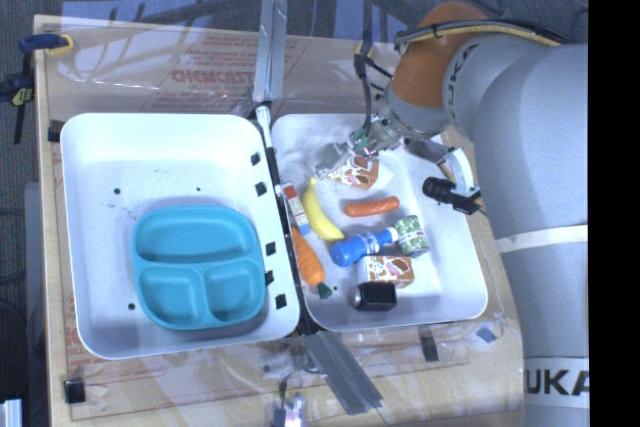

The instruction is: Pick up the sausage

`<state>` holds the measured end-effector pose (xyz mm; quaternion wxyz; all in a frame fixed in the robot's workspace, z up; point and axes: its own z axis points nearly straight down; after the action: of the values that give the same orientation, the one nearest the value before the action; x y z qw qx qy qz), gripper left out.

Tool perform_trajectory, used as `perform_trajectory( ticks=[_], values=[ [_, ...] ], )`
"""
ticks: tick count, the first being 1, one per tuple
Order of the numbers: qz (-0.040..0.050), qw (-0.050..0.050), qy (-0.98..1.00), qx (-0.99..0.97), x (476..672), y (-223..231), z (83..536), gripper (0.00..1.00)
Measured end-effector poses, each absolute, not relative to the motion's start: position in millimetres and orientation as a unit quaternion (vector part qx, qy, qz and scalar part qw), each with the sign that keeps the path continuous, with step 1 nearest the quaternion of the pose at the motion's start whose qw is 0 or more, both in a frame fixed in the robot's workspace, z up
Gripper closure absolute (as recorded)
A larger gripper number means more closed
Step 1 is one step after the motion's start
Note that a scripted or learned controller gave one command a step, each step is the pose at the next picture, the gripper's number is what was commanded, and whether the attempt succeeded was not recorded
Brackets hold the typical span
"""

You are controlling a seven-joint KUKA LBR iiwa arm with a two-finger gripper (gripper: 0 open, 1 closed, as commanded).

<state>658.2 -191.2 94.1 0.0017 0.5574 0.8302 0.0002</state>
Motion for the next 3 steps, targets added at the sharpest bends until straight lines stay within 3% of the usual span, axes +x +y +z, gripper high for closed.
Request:
perform_trajectory(
  ticks=[1,2,3],
  values=[
    [-0.0001,0.001,0.831,0.556,658.0,-209,153,0.0],
    [0.0008,0.004,0.856,0.518,591.9,-210,124,0.0],
    [-0.0004,-0.001,0.862,0.507,546.8,-210,92,0.0]
  ],
)
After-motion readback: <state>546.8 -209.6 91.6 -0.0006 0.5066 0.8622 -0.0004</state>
